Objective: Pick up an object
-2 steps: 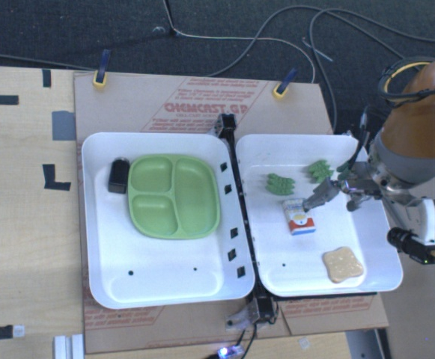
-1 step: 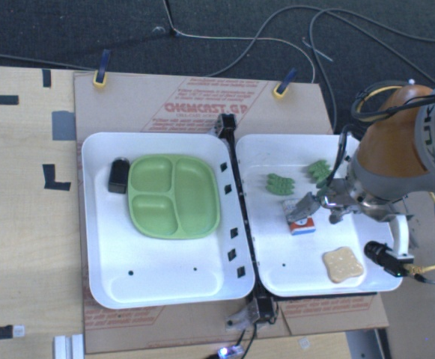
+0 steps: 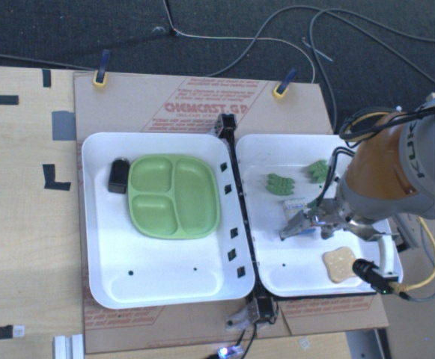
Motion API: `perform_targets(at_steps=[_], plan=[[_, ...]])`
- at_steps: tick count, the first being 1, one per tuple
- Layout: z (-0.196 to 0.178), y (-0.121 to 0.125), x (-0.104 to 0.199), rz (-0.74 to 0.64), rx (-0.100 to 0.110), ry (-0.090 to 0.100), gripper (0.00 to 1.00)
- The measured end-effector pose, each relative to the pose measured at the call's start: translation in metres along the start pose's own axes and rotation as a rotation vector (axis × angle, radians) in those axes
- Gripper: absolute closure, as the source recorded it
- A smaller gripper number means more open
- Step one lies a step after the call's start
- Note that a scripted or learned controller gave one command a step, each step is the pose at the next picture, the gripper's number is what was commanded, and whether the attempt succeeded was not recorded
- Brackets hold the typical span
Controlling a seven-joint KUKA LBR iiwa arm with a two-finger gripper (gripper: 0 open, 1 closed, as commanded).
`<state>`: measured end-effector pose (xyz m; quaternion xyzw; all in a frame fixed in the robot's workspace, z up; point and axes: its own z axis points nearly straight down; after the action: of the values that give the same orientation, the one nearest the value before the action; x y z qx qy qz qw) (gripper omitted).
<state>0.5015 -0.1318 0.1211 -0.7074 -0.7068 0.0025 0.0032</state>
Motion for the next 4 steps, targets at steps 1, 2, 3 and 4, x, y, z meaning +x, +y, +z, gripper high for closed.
perform_targets(at_steps=[1,2,3,4], plan=[[0.038,0.0,0.0,-0.002,-0.007,-0.002,0.0],[0.026,0.001,0.0,-0.002,-0.01,-0.003,1.0],[-0.033,0.003,0.009,-0.003,-0.012,-0.001,1.0],[-0.093,0.004,0.017,-0.004,-0.013,-0.002,1.0]])
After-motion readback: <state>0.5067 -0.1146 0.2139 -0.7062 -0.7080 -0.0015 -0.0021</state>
